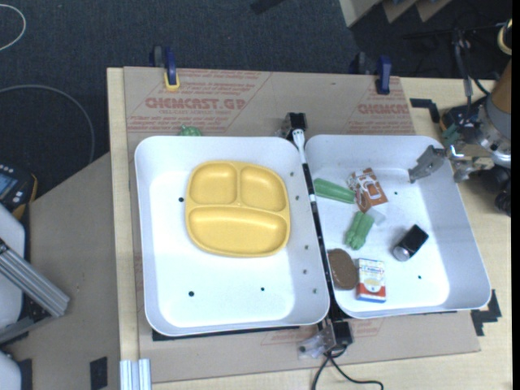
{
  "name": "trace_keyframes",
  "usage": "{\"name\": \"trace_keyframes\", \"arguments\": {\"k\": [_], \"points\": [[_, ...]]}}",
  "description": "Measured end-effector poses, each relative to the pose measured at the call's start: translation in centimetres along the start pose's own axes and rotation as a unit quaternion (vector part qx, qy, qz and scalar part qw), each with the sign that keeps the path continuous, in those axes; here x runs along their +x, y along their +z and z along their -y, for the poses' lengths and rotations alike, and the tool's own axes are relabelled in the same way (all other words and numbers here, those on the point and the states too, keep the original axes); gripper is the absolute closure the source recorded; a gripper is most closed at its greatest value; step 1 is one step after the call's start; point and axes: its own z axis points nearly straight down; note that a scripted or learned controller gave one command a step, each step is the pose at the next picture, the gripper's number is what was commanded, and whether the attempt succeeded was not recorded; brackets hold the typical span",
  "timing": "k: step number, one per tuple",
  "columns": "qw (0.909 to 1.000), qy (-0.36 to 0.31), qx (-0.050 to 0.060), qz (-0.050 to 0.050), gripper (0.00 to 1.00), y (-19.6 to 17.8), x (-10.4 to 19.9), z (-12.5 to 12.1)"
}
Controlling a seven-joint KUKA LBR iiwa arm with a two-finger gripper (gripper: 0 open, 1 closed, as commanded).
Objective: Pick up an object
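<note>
Nearest the camera, at the bottom of the right bin (455,299), lies a small red-and-white carton (371,280), touching a flat brown disc (343,268) at its 10 o'clock. Both look light. I judge the carton stiff enough to pinch across its short sides, while the disc lies too flat to get under easily.

At 2 o'clock from the carton sits a black cylinder (409,242) with a silvery end. It stands well apart from the rest, so I judge it my easiest pick, though it looks smooth and may roll or slip; I would close across its round body, not its ends.

Further back, two green pods (357,230) and (334,190) look soft and slim. A printed snack packet (367,188) lies just beside them, probably thin and crinkly.

My claw (426,164) hangs over the bin's far right corner, at 1 o'clock from the cylinder, holding nothing that I can see; how far apart its tips stand I cannot tell. The bin wall beside it could crowd a grasp there.

Across the divider, at 9 o'clock, the left bin (162,283) bears a yellow divided plate (238,209), wide and awkward.
</note>
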Motion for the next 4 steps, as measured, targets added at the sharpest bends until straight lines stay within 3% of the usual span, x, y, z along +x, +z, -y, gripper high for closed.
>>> {"name": "trace_keyframes", "arguments": {"k": [1, 2, 3, 4], "points": [[1.0, 0.0, 0.0, -0.001, 0.0, -5.8, 4.1, 9.3], [0.9999, -0.003, -0.011, 0.001, 0.0, -25.6, 10.7, 11.0], [1.0, -0.001, -0.003, 0.001, 1.0, -25.8, 10.4, 11.0], [1.0, 0.0, 0.007, -0.001, 1.0, -13.1, 12.4, 11.3]]}}
